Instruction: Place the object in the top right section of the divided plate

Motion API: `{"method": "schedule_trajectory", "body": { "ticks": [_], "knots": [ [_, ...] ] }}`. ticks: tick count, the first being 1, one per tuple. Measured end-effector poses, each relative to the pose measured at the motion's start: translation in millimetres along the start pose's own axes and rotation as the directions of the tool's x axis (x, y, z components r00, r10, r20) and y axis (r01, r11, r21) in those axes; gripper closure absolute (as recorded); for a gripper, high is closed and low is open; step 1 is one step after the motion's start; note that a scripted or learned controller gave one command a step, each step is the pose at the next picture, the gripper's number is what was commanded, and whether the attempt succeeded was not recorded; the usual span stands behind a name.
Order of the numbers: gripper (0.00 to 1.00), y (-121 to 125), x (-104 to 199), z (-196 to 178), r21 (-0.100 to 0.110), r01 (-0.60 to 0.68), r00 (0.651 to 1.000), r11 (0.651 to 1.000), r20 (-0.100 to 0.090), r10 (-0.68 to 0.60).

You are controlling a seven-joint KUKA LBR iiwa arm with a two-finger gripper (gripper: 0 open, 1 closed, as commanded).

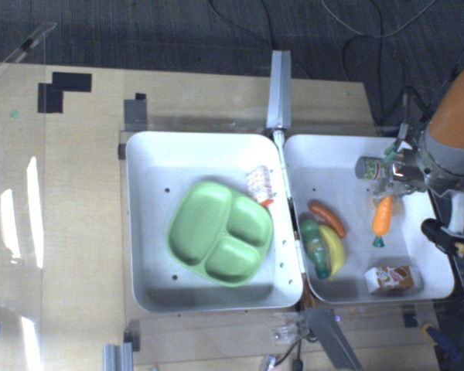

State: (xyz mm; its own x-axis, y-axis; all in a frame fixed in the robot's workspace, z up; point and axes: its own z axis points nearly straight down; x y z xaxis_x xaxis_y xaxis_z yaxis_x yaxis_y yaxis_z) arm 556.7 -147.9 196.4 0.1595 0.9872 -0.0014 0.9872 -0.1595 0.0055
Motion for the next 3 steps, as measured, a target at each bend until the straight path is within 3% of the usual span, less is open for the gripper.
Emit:
{"method": "schedule_trajectory", "body": {
  "ticks": [1, 2, 3],
  "knots": [
    [1.00, -1.6, 89.7, 11.7, 0.003, -0.056, 0.998, 0.998, -0.002, 0.056],
    [1.00, -47.8, 171.1, -52.1, 0.001, -0.046, 0.999, 0.999, -0.003, 0.046],
    [1.00, -62.6, 245.9, 11.7, 0.005, -0.046, 0.999, 0.999, -0.002, 0.046]
  ]
}}
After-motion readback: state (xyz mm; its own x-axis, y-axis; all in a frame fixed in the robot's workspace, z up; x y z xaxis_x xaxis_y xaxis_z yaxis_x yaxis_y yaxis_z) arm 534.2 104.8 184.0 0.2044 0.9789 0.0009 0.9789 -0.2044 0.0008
